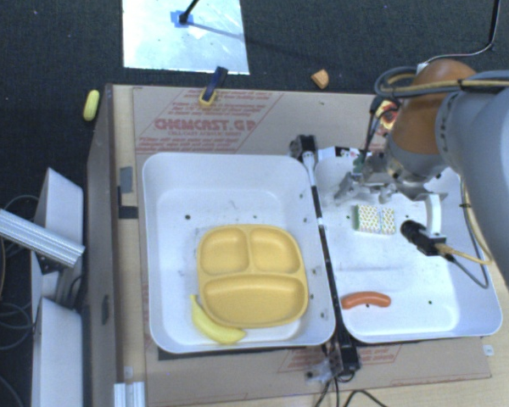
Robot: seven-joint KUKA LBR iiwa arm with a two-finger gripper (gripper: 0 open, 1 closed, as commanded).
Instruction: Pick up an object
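Over the right bin (475, 312) the gripper (369, 185) hangs low at the far end, just above the patterned pad (374, 220) (likely pick target, since the sausage (366, 299) lies well apart); grip state: cannot tell

- You can read one word in red capitals on the brown cardboard sheet (237, 117) that lies under the two bins: it looks like "CHEMCAST", followed by two or three more letters, perhaps "GP", which you cannot make out with certainty.
- Above and below that word you see smaller red lines of print on the same sheet, too blurred to read.
- Near the front edge of the sheet, below the bins, more red print shows, and it is likewise illegible.
- The small patterned card (374, 220) in the right bin (458, 312) carries a dotted green pattern; you can read no letters or numbers on it.
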